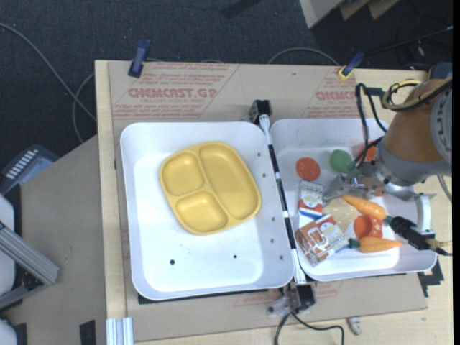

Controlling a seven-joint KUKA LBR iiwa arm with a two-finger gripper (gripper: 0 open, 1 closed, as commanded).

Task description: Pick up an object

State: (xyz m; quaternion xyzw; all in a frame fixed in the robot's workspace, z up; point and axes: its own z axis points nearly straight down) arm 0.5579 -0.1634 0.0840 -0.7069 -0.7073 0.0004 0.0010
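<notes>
Two shallow white bins are seen side by side on the bench. In the left bin [144,264] a yellow three-compartment plate [208,187] is laid, tilted toward 11 o'clock. In the right bin [417,263] the graspable objects are crowded together: a red-orange round item [308,168] at 10 o'clock of the pile, a green ball [341,159] just beside it at 3 o'clock, a small white packet [311,200] below, an orange-and-white snack packet [320,238] at 7 o'clock, and two carrots [365,207] [379,245] with a red piece [363,226] between them. The gripper [346,185] is lowered into the right bin near the green ball and the upper carrot; whether anything is held cannot be told.
</notes>
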